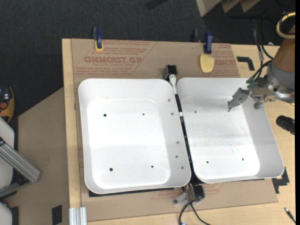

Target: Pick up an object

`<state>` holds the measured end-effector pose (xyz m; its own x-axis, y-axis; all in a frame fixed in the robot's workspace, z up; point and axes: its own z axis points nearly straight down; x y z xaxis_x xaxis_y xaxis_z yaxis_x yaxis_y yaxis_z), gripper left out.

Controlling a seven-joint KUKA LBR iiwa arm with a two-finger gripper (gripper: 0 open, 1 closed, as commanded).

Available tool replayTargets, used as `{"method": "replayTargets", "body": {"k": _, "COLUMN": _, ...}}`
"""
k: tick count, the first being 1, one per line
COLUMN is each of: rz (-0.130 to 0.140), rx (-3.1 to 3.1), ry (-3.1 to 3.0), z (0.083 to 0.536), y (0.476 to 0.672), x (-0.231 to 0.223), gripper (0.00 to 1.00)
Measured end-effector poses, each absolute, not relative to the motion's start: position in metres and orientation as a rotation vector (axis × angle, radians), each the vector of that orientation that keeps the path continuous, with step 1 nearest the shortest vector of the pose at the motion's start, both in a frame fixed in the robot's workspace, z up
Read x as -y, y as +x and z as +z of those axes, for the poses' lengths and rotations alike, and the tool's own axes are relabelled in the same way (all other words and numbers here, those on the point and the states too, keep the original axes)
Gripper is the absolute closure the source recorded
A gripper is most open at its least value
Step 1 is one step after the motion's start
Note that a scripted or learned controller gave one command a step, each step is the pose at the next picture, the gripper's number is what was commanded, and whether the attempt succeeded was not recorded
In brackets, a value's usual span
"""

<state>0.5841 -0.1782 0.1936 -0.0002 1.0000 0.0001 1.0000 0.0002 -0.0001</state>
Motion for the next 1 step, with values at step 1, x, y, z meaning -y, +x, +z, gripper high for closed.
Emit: {"method": "replayTargets", "body": {"k": 1, "rz": -0.018, "rx": 2.239, "ry": -2.232, "z": 0.5465, "y": 0.5816, "x": 0.1447, "gripper": 0.00}}
